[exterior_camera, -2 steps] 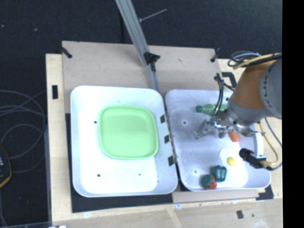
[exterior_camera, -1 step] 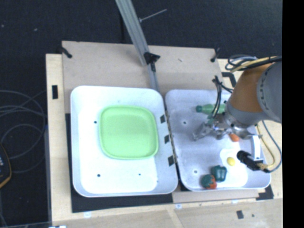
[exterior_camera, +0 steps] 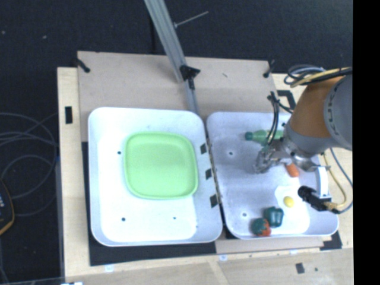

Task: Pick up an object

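The arm (exterior_camera: 314, 114) enters from the right and covers the upper right part of the right bin (exterior_camera: 237, 159); its grey body and orange band hide whatever lies beneath. The gripper (exterior_camera: 263, 162) hangs low over the bin's middle, and its tip is small and blurred, so whether it is spread or pressed together cannot be told. Nothing can be made out between its parts.

A green object (exterior_camera: 256, 136), partly hidden behind the arm's cable, lies near the bin's far wall; its shape is cut off. A small orange piece (exterior_camera: 291, 170) shows just beside the wrist, its outline partly covered. Near the front wall lie a small round yellow object (exterior_camera: 288, 202), a dark teal blocky object (exterior_camera: 274, 215), and a round teal object with a red patch (exterior_camera: 260, 226), the last two touching or nearly so. A black connector (exterior_camera: 312, 197) with a yellow cable hangs over the right rim.

The left bin (exterior_camera: 104, 177) is a shallow white tray of smooth plastic with rounded corners. It holds a pale green square plate (exterior_camera: 160, 165), also round-cornered, lying flat.

Both bins rest side by side on a tan tabletop (exterior_camera: 237, 79). A grey metal pole (exterior_camera: 166, 31) slants up from the tabletop's back. No legible writing or labels can be read.
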Controlling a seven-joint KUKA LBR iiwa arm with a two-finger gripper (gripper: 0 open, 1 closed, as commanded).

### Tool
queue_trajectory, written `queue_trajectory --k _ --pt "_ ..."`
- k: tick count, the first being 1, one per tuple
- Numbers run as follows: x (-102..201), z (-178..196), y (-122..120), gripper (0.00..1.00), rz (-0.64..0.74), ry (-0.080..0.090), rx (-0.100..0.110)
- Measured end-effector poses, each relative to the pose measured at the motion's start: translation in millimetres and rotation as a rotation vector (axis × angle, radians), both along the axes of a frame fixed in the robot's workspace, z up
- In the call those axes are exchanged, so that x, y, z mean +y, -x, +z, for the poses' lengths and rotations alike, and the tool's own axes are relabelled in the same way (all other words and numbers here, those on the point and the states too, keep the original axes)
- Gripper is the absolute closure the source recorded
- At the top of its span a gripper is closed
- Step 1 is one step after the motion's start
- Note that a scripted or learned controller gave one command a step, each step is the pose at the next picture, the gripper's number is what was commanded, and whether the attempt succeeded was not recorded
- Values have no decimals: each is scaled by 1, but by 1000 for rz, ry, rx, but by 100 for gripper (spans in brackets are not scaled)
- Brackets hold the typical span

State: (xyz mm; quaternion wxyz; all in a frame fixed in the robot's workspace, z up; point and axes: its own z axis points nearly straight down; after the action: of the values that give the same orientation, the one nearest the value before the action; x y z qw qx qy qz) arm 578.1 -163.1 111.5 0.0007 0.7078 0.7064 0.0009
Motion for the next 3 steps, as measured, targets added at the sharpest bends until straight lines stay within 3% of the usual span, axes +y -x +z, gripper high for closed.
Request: queue_trajectory --k 2,3 --pt "10 100 5 100 2 1 -2" --pt "10 130 4 100 2 1 -1"
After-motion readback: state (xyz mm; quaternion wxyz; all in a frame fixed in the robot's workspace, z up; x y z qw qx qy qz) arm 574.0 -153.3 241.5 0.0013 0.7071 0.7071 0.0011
